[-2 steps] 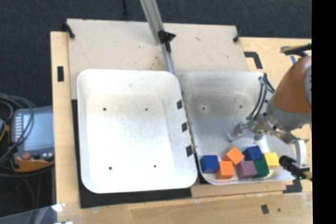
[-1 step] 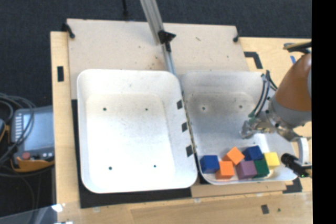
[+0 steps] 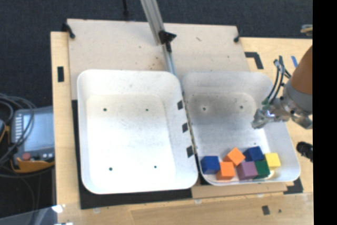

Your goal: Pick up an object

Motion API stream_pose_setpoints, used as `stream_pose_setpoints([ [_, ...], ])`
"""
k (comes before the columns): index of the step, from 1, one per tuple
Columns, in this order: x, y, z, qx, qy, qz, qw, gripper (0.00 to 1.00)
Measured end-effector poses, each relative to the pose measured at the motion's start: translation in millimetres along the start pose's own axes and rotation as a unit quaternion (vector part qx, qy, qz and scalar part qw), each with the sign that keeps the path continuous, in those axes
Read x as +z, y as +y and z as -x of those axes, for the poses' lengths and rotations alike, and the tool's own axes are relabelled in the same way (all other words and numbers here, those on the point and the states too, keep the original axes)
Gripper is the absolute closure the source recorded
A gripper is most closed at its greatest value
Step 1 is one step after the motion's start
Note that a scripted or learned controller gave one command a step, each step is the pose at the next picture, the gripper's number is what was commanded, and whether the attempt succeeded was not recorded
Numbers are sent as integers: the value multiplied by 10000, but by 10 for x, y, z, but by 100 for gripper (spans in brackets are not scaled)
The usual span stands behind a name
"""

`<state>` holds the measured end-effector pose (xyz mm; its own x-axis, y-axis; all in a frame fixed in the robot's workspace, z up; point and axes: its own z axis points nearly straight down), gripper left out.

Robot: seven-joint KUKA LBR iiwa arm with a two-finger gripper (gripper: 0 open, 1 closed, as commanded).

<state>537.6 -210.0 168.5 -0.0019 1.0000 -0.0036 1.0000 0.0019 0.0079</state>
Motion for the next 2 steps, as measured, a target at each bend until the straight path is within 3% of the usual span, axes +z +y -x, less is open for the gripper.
stream_pose_setpoints([
  [1,-382,20,18,-5,5,-7,10000,100],
  [2,-366,265,-472,-29,23,-28,10000,100],
])
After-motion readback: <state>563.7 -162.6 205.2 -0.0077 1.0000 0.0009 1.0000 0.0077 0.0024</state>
